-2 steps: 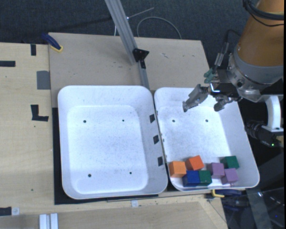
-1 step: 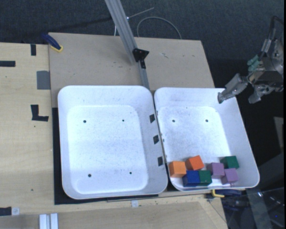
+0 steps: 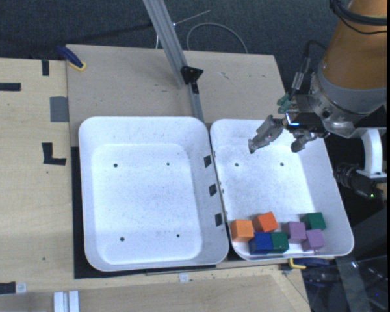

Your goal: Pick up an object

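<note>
Small blocks sit bunched at the near edge of the right bin. They look light and hard; grab 1 by its flat sides. Farther back, the gripper hangs open, holding nothing.

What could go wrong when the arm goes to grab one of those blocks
The blocks sit packed together along the near wall of the right bin, so the open gripper could hit a neighbour or the wall instead of closing around one block. It also hangs over the bin's far end, away from the pile, so it may well close on nothing if it drops straight down.
</note>
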`<state>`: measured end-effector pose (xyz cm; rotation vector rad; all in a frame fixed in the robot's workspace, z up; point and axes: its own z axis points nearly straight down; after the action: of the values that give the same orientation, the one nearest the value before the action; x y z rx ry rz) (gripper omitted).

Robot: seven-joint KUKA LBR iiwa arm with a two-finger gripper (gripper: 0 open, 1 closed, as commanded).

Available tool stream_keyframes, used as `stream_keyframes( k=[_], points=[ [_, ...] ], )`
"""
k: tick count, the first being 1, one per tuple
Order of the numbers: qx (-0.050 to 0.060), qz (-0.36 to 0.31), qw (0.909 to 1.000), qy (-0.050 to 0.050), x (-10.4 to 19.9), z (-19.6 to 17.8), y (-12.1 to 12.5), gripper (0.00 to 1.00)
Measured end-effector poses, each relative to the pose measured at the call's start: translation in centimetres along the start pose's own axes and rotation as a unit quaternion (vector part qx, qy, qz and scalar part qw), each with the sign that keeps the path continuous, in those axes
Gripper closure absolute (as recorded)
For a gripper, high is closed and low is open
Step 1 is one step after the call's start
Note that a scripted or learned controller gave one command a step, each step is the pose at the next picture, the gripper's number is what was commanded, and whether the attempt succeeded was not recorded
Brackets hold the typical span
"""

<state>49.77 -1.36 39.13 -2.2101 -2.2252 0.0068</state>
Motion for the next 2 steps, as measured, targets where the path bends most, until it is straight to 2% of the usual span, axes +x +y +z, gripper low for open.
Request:
stream_keyframes(
  k=[1,2],
  points=[
    [-0.008,0.004,1.0,-0.002,-5.8,-14.1,0.1,0.0],
    [0.001,0.001,1.0,0.0,-0.1,-1.5,9.7,0.0]
  ],
)
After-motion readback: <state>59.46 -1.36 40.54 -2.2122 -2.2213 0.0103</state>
